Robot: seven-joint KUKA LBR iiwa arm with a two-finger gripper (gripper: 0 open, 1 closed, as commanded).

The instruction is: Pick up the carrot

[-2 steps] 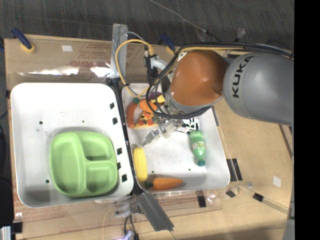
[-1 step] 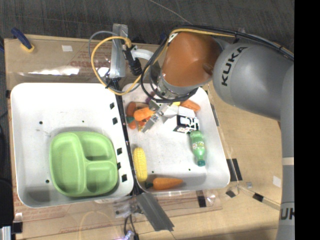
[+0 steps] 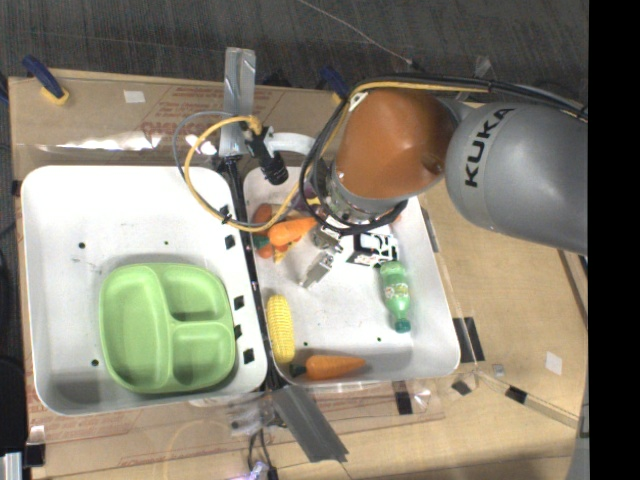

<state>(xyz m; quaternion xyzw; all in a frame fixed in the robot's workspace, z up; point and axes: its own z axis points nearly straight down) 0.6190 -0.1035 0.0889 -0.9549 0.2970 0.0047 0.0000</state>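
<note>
The gripper [image 3: 320,255] is seen low over the right bin [image 3: 432,308], under the arm's orange band [image 3: 385,148]. Whether the jaws are apart or together cannot be told, since they are largely covered by the wrist, and nothing is seen clamped between them.

Two carrots are found in the right bin. One carrot [image 3: 291,232] lies just beside the jaws, on their left as seen from the camera, close to the wall shared by the two bins; whether it is touched by the gripper cannot be told. The second carrot [image 3: 333,366] lies well apart from the jaws, toward the near edge of the bin, flat along its front wall.

A corn cob [image 3: 281,328] is placed between the jaws and that second carrot, slightly left of them. A green bottle [image 3: 395,293] lies near the jaws on their right.

Well to the left of the jaws, a green divided plate [image 3: 165,323] is set in the left bin [image 3: 60,228].
</note>
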